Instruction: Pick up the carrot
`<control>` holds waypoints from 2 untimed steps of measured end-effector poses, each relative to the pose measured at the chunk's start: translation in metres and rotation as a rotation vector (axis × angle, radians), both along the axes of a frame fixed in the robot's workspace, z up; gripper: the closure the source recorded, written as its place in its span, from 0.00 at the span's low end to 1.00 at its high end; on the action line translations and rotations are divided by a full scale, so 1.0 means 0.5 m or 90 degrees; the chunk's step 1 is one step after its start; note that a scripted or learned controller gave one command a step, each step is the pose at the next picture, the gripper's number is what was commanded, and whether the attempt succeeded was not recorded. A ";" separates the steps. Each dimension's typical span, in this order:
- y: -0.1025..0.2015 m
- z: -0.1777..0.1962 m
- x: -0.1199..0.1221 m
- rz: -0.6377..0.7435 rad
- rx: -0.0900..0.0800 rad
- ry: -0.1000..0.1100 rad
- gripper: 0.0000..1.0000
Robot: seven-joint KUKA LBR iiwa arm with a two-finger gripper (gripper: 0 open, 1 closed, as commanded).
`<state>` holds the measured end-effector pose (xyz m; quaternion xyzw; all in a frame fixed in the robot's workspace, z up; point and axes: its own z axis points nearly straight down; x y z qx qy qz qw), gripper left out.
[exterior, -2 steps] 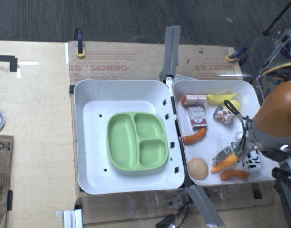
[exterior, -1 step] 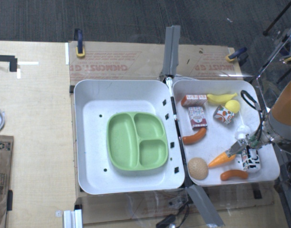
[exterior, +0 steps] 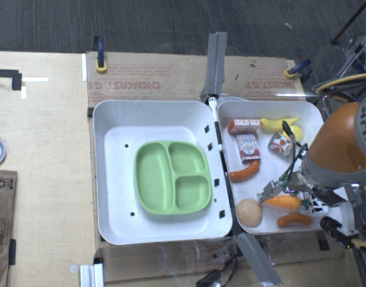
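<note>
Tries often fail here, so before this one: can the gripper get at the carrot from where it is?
Probably yes. The gripper sits right at the carrot in the right bin; the egg and sausage lie close but apart.

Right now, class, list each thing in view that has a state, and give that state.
Carrot: lying in the right bin, at the hand.
Green tray: flat in the left bin.
Banana: lying unpeeled.
Small carton: lying flat.
Egg: whole.

The gripper (exterior: pixel 277 189) is hanging low in the right bin (exterior: pixel 314 109), right at the carrot (exterior: pixel 282 202) (an egg (exterior: pixel 249 212) lying just beside). A green plate (exterior: pixel 173 177) is sitting in the left bin (exterior: pixel 105 172).
</note>
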<state>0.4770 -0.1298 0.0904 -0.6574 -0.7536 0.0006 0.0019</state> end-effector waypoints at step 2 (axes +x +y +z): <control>0.113 0.201 0.002 -0.113 -0.002 -0.001 1.00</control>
